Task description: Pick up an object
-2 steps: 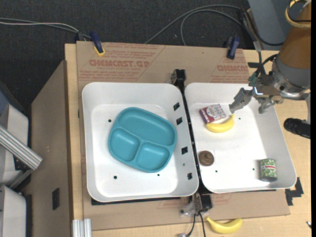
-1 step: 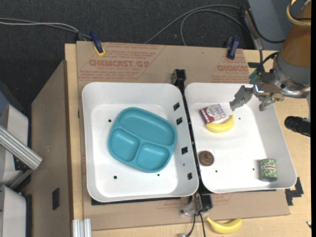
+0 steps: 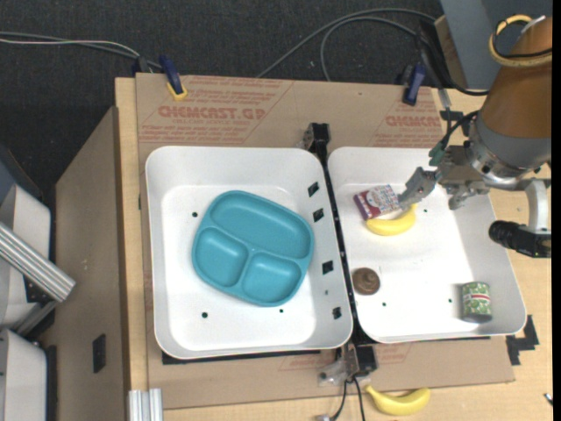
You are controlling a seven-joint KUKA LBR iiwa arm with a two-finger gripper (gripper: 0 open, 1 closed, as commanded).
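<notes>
The two white bins (image 3: 166, 235) look like smooth, slightly glossy plastic, as does the teal divided plate (image 3: 252, 247). The bench (image 3: 219, 103) is matt brown board.

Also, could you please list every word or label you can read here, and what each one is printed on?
"CHEMCAST GP" in red: brown board behind the left bin.
"CHEMCAST": the board again, behind the right bin, partly cut off.
Small packet: print too blurred.
Green can: label too small.

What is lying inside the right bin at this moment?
The right bin holds a banana, a small maroon packet touching it, a brown round piece and a green can. The gripper covers part of the packet and bin floor.
</notes>
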